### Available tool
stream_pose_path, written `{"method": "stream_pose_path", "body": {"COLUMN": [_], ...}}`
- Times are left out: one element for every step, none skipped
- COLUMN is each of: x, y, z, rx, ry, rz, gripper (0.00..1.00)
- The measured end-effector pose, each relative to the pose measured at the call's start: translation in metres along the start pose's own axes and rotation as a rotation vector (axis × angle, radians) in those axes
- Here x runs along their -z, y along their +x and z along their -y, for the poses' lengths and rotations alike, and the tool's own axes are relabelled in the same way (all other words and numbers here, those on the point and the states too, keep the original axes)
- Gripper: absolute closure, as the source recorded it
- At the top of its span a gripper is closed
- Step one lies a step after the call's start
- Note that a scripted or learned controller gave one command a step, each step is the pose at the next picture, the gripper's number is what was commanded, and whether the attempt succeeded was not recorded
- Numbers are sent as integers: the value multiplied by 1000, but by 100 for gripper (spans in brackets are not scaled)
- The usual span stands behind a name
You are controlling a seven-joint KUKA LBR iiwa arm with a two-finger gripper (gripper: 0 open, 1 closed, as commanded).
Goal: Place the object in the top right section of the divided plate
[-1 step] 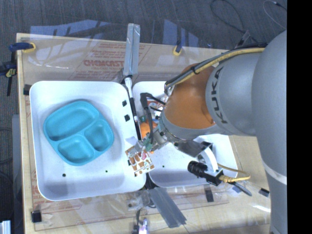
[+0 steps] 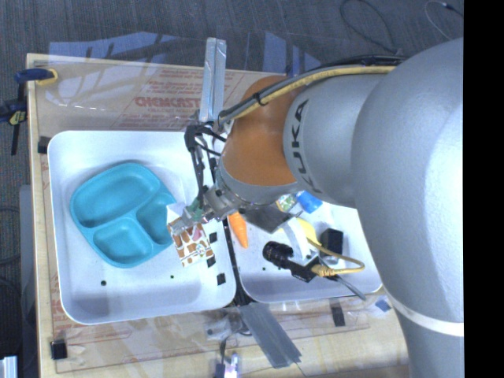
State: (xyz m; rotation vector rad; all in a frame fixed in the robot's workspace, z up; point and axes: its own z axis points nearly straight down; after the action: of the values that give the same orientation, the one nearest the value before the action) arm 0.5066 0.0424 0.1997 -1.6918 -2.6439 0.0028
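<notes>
the gripper [image 2: 191, 225] is positioned just right of the blue divided plate [image 2: 122, 211] in the left bin [image 2: 63, 290] — its jaws' state cannot be told, nor the object identified — apparently ahead of placement.

One fixed camera looks down aslant on both white bins [image 2: 71, 290].
</notes>
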Motion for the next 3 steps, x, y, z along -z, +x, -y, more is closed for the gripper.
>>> {"method": "stream_pose_path", "body": {"x": [15,23,11], "y": [1,32,55], "z": [-68,-156,-85], "rx": [27,107,121], "ry": [0,1,3], "rz": [1,1,1], "gripper": [100,100,100]}}
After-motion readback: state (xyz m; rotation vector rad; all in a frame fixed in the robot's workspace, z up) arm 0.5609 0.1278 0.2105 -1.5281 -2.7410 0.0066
